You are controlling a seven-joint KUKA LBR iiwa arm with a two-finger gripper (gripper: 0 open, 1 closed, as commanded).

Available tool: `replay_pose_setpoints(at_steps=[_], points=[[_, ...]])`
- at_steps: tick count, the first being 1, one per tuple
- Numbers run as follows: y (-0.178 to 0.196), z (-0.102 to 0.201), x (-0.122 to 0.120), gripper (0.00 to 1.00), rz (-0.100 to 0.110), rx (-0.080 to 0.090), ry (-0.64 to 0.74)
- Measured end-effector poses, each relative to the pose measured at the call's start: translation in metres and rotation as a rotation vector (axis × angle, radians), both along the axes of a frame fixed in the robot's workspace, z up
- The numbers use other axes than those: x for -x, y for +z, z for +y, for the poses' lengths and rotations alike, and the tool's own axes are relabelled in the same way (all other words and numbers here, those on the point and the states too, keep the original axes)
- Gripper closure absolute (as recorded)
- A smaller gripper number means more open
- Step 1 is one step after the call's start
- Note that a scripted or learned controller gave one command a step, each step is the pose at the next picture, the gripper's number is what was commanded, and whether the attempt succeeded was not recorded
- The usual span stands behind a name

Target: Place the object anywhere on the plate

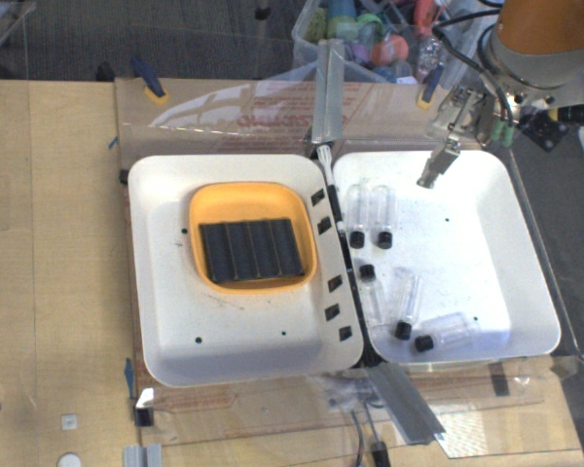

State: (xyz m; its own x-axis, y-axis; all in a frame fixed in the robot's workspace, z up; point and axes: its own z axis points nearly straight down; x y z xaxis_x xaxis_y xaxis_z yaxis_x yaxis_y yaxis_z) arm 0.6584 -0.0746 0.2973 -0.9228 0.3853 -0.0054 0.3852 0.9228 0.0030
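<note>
Two shallow white bins sit side by side on the bench. The left bin (165, 343) holds an orange plate (251, 199), squarish w/ rounded corners, sitting roughly mid-bin, a bit toward the back. On the plate lies a black ridged block (251, 250), four or five parallel ribs, covering most of the plate's floor & reaching its front rim. A few small dark specks dot the bin floor in front of the plate.

The right bin (496, 251) holds clear vials w/ black caps. Two vials (368, 205) lie side by side near the bin's back-left, caps toward the front, just beside the divider. One more black cap (367, 272) sits a little in front of them; can't tell if a vial body is attached. A further vial (405, 300) lies tilted toward the front-centre, cap at its near end, & another vial (448, 330) lies almost sideways near the front edge, cap on its left. All vials are in the right bin, well apart from the plate.

The gripper (436, 168) hangs over the right bin's back edge, above the floor, nothing between its fingers. They look close together, but can't tell for sure. The arm's orange band (550, 8) shows at top right. Behind the bins stands a clear tub of coloured toys (384, 17).
</note>
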Motion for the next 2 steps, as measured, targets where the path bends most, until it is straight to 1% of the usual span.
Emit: replay_pose_setpoints(at_steps=[1, 2], points=[[0.010, 0.000, -0.002, 1.00, -0.007, -0.001, -0.002], [0.014, -0.015, 0.003, 1.00, -0.002, 0.001, 0.177]])
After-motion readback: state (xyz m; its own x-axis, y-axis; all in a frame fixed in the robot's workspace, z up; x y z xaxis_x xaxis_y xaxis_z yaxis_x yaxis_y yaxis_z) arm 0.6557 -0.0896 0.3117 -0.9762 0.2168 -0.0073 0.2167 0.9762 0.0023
